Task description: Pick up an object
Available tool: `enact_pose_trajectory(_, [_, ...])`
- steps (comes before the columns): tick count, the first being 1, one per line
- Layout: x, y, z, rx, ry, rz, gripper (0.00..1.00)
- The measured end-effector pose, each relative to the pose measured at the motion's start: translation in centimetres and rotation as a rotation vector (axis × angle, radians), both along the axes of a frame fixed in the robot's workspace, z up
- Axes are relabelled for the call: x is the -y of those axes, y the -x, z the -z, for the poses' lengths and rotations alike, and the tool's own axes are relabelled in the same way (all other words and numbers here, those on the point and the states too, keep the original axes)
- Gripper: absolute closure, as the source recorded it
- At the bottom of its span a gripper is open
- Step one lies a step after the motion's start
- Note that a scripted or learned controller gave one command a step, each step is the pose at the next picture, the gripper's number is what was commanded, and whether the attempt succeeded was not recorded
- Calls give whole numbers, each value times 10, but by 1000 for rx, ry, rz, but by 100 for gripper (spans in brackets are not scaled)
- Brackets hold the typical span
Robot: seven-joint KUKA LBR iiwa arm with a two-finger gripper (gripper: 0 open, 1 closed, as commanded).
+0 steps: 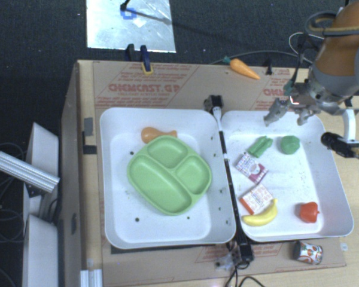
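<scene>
My arm (341, 52) reaches in from the right side of the camera view, high in the upper right corner. Its orange band sits above the wrist, with the grey wrist housing below it, angled down and to the left. My gripper (290, 113) hangs at the end, pointing downward. The two fingers (275, 113) are spread apart, one to the left and one to the right, with a clear gap and nothing between them.
</scene>
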State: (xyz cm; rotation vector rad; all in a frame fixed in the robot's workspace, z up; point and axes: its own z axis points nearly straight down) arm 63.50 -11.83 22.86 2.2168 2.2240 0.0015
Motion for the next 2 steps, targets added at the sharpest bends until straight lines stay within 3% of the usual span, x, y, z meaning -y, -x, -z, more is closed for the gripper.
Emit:
enact_pose_trajectory(1, [28, -26, 144, -3, -1, 3, 0])
enact_pose_trajectory(2, [28, -28, 131, 4, 2, 0, 100])
